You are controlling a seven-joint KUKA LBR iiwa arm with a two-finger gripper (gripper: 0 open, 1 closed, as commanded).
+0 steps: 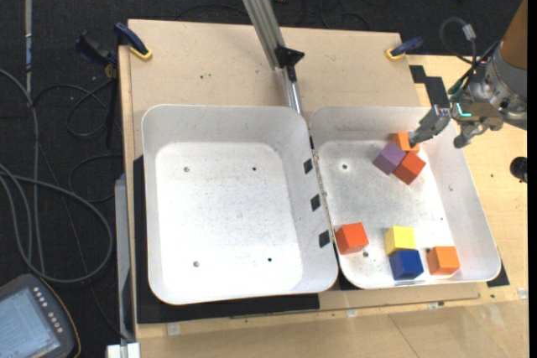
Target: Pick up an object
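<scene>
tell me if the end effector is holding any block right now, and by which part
Nothing is held. The end effector hangs open over the right bin's upper right edge, beside the purple block and red block, with no block between its fingers.

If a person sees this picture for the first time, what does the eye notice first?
Bright blocks in the right bin stand out: a purple block touching a red block near its far side, and an orange block, a yellow block, a blue block and another orange block along its near edge. The gripper hangs at the far right corner.
</scene>
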